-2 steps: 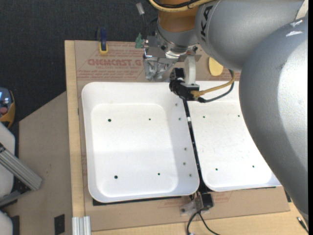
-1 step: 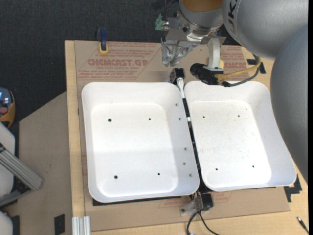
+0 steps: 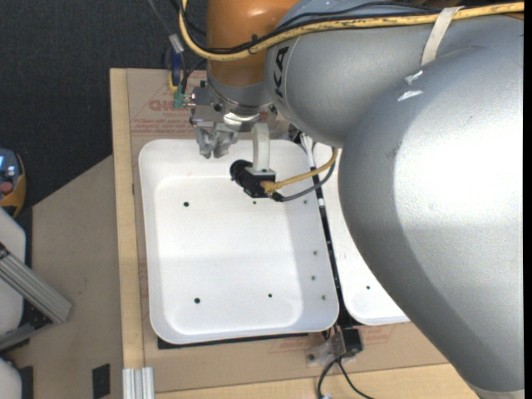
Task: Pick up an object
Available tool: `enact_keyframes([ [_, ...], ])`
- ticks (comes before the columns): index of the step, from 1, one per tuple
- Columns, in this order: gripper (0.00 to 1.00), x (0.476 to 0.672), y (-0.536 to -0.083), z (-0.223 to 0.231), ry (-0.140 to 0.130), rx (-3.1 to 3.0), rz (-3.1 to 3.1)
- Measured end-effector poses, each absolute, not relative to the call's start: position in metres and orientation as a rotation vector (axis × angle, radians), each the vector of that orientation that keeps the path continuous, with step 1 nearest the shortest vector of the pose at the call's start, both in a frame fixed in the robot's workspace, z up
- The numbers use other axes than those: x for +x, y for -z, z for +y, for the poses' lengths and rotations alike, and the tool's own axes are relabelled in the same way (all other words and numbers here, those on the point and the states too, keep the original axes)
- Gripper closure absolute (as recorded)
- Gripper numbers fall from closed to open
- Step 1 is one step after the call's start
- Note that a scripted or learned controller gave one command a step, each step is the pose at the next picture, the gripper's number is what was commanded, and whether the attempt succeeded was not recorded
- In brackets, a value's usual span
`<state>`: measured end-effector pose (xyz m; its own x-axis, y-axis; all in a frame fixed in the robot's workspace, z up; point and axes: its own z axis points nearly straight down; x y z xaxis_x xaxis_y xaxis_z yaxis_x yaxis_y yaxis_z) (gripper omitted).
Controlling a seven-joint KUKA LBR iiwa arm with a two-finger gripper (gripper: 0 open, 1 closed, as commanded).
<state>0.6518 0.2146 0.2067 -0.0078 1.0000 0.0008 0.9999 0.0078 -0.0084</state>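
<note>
The grey two-finger gripper (image 3: pixel 235 144) hangs over the far edge of the shallow white plastic left bin (image 3: pixel 166 306). Its jaws stand apart, gripping nothing; I can make out no object to pick, so the pick looks undone.

Single fixed overhead camera, slanting down over both bins (image 3: pixel 166 306).
</note>
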Motion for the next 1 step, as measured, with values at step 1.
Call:
enact_keyframes([
  [1,1.0,0.6682,-0.2815,0.1726,0.011,-2.229,-2.222],
])
